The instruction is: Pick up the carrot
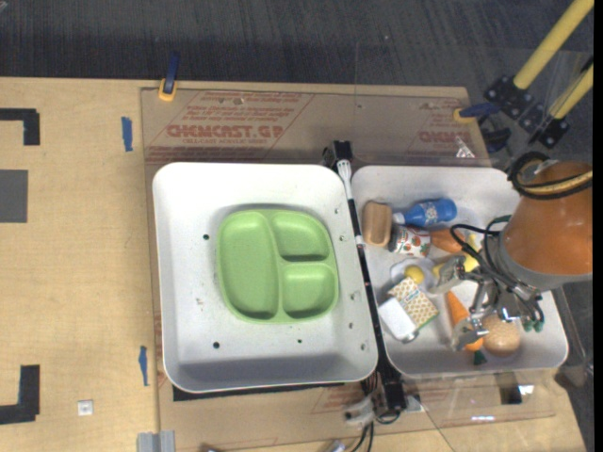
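Observation:
The carrot (457, 307) is a short orange piece lying in the right bin (556, 347), towards its front and pointing front to back. My gripper (480, 314) reaches down from the orange-banded arm (556, 238) and hangs right beside the carrot's right side, very close to or touching it. Cables and the wrist hide much of the gripper. I cannot tell whether the carrot lies between the gripper's parts.
The right bin also holds a blue bottle (429, 213), a brown loaf-like piece (377, 222), a small can (407, 243), a patterned packet (415, 299), a white block (396, 320) and a brown lump (502, 340). A green divided plate (278, 264) sits in the left bin (179, 252).

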### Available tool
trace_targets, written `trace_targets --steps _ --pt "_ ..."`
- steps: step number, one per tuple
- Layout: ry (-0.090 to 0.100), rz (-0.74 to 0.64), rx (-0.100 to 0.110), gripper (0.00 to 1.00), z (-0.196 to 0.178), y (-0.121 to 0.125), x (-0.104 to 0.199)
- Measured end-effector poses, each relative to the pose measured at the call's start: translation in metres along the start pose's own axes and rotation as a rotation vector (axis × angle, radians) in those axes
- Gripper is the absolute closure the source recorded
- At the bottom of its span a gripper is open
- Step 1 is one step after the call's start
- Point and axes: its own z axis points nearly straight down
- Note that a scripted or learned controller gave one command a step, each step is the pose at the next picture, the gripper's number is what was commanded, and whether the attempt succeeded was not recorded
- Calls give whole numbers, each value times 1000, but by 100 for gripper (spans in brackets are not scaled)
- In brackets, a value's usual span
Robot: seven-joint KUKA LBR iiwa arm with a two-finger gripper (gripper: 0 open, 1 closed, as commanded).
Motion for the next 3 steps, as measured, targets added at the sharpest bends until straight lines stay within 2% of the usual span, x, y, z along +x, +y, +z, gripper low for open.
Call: trace_targets --steps 1,2,3 --pt "9 445 0 0 0 19 -7" --pt "-27 448 4 100 -13 17 -16" --pt "17 557 1 100 -92 64 -110"
